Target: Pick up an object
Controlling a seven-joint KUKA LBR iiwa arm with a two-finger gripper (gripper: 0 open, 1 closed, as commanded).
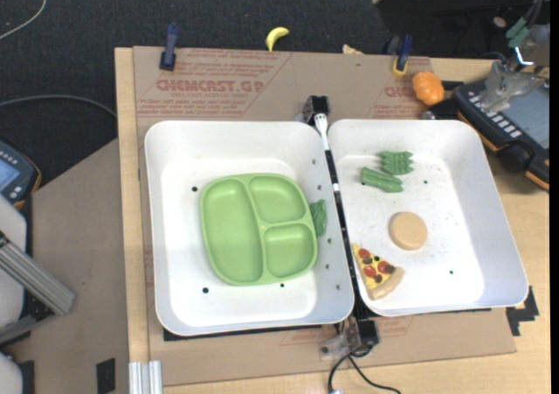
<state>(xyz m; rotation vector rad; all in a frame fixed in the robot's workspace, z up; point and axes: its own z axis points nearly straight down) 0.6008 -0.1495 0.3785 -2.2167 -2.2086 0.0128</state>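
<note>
Dark carpet surrounds the desk (218,86) and its two white bins. Whether the claw is open or holds anything cannot be told, so the pick looks not yet begun. The right bin (489,165), on the claw's entry side, holds a tan disc (408,231), pizza slice (377,272) and green pods (389,169). Next, it should centre above one and descend.

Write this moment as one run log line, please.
left bin: green plate | right bin: pizza slice, tan disc, green pieces | nothing picked yet
</note>
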